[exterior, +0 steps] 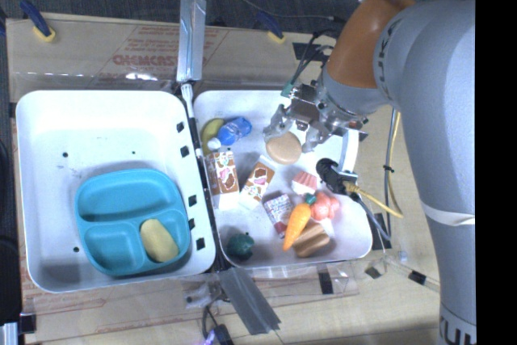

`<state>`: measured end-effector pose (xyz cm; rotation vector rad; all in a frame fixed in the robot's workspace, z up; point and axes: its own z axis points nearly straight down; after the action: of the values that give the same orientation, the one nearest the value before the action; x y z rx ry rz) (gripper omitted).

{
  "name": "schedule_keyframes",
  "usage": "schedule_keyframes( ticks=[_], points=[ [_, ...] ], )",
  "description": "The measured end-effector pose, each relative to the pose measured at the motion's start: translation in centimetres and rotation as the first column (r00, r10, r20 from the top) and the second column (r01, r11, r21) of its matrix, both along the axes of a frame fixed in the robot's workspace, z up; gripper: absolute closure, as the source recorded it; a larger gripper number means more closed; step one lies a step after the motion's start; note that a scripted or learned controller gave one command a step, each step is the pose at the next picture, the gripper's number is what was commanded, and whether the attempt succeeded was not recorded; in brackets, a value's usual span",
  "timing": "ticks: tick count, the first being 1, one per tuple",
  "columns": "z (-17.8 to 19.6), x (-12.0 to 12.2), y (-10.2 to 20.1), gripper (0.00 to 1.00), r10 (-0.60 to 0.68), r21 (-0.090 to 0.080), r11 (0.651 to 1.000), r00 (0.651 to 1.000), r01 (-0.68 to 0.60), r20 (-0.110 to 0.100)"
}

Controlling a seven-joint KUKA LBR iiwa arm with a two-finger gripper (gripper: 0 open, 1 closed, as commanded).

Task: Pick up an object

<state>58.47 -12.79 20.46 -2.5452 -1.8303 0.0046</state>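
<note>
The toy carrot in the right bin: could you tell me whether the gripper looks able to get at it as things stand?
Probably yes. The carrot lies on top of the pile with its upper side uncovered, though toys crowd both sides. The gripper is above the same bin, near a tan round object.

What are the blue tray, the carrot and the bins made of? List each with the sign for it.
Blue tray: looks like moulded plastic, matte to satin; even colour, rounded compartment walls.
Carrot: probably toy plastic or rubber; flat, uniform orange, smooth skin. Too small to say which.
Bins: seemingly thin white plastic, slightly glossy; soft highlights along the rounded rims.
</note>
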Motion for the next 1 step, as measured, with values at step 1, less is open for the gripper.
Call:
schedule_keyframes(
  ticks=[1],
  points=[
    [5.34,-9.71,2.63,1.00,0.023,-0.002,1.000,1.000,-0.023,0.007]
  ],
)
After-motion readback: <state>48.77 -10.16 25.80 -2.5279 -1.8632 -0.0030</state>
